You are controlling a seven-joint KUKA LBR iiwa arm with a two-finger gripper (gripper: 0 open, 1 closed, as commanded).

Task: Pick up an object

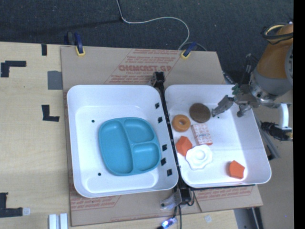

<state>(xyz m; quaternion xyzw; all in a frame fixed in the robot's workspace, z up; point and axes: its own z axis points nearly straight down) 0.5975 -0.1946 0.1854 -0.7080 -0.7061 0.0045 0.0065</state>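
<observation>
Arm over the right bin [248, 128]
Gripper [231, 106] hangs open and holds nothing, just right of the brown disc [199, 112]; donut [181, 123] nearby.

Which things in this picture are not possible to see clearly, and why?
- Pincer, camera view: small and blurred, so its state cannot be told.
- Arm: cut off by the right edge.
- Packet in the right bin: the print is too small to read.
- White flower shape: blends with the white bin, so its outline is faint.
- Orange piece: its lower edge lies under the flower shape.
</observation>
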